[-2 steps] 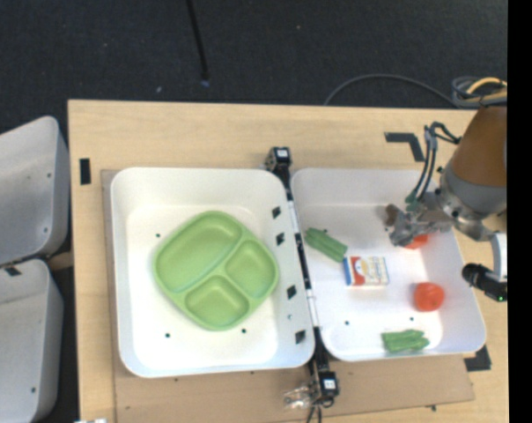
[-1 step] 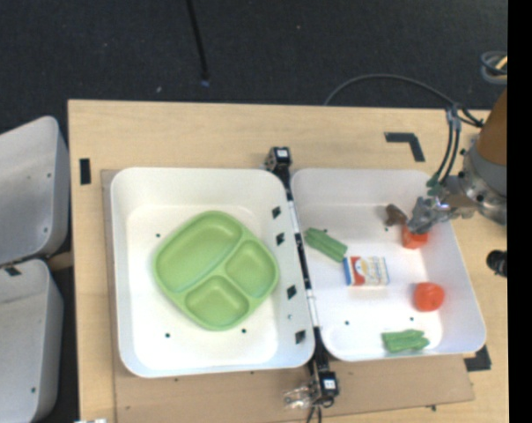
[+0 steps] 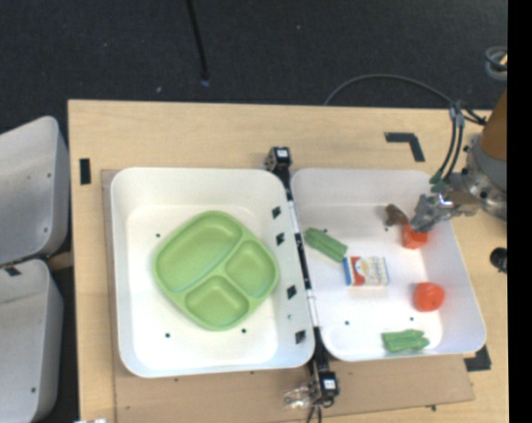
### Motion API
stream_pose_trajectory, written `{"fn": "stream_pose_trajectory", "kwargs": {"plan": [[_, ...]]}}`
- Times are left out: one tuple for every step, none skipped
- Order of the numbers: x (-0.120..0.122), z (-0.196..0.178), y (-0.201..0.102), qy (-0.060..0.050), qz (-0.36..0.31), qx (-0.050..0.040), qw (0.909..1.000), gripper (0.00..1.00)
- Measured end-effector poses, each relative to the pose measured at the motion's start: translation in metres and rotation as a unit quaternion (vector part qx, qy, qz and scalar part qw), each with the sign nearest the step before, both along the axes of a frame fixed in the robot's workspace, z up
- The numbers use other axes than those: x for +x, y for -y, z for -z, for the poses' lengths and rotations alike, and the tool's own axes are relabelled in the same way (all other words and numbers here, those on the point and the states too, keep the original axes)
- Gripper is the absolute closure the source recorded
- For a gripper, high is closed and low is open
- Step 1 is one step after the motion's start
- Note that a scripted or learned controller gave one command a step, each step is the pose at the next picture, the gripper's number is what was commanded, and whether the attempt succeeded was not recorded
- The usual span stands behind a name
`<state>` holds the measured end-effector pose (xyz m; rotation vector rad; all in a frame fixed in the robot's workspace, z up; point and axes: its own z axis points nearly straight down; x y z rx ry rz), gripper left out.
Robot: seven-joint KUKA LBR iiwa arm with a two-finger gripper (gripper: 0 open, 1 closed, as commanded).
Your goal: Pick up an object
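Over in the left bin [image 3: 125, 263] sat a green divided plate [image 3: 216, 270]: rigid, wide, a poor fit for two fingers, so not the likely target. Right bin [image 3: 464, 263], moving across: a green piece [image 3: 325, 244] beside the divider, a small printed box [image 3: 366, 271], a green block [image 3: 403, 341] at the front wall, an orange round object [image 3: 429, 296], all lying apart. Those looked light and stiff; the box offered flat parallel sides, the orange one might roll. At the far right the gripper [image 3: 422, 218] hung just over a small orange-red item [image 3: 414, 237], with a brown thing [image 3: 395, 214] beside it. Whether its fingers were spread or closed, I couldn't tell. The wrist ran off the frame edge; the brown item's shape was unreadable.
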<state>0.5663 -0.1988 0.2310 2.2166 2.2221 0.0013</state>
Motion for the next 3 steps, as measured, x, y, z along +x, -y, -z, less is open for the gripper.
{"fn": "stream_pose_trajectory", "kwargs": {"plan": [[0.002, -0.012, -0.049, -0.001, -0.002, 0.001, 1.0, 1.0], [0.003, -0.002, -0.098, -0.001, -0.002, 0.0011, 1.0, 1.0], [0.013, -0.005, -0.152, -0.001, -0.002, 0.0011, 1.0, 1.0]]}}
